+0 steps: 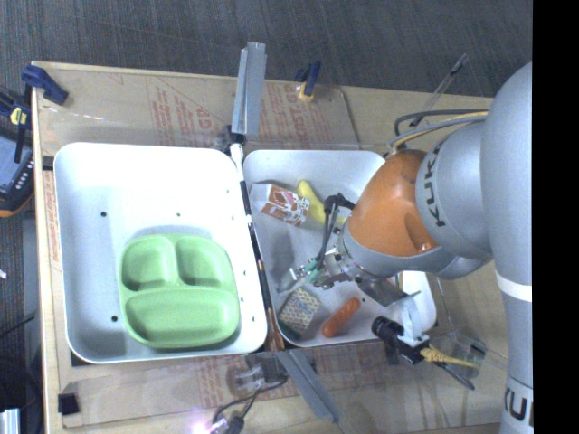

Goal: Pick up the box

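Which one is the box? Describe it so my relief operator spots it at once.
Look in the right bin, the one the arm reaches into. The box lies near its far left corner, beside the banana. It is the small red-and-white printed carton, unlike the brownish packet and orange carrot at the near edge.

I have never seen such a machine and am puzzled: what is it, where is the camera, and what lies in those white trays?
It is a robot arm, grey with an orange band, reaching in from the right. One camera looks down at a slant on two white bins. The left bin holds a green divided tray. The right bin holds a small carton, a banana, a patterned box and a carrot-like piece. Its pincer hangs just above the box; whether it grips anything is unclear.
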You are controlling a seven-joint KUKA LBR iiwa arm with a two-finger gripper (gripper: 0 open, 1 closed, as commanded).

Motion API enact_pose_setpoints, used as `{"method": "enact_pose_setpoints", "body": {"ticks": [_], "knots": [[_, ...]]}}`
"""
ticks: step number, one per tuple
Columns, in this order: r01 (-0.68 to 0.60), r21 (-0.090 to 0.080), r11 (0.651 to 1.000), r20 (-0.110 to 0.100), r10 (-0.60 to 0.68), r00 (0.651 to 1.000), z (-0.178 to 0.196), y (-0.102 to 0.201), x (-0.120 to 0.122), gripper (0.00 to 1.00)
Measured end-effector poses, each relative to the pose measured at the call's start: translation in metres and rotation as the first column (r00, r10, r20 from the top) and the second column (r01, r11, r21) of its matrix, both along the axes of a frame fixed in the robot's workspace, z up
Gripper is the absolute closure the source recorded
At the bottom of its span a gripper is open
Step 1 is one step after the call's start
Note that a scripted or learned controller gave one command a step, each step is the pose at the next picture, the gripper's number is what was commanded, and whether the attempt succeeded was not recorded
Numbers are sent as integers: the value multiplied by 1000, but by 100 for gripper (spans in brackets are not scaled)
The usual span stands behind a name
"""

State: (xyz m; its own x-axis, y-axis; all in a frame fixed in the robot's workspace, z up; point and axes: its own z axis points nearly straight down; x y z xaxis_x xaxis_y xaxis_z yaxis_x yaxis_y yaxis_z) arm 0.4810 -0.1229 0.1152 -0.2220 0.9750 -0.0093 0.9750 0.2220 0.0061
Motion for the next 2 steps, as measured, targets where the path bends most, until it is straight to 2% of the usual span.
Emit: {"method": "enact_pose_setpoints", "body": {"ticks": [1,2], "knots": [[251,7,968,-10,-251,968,69,-45,42,0],[177,8,984,-10,-177,984,94,-77,37,0]]}}
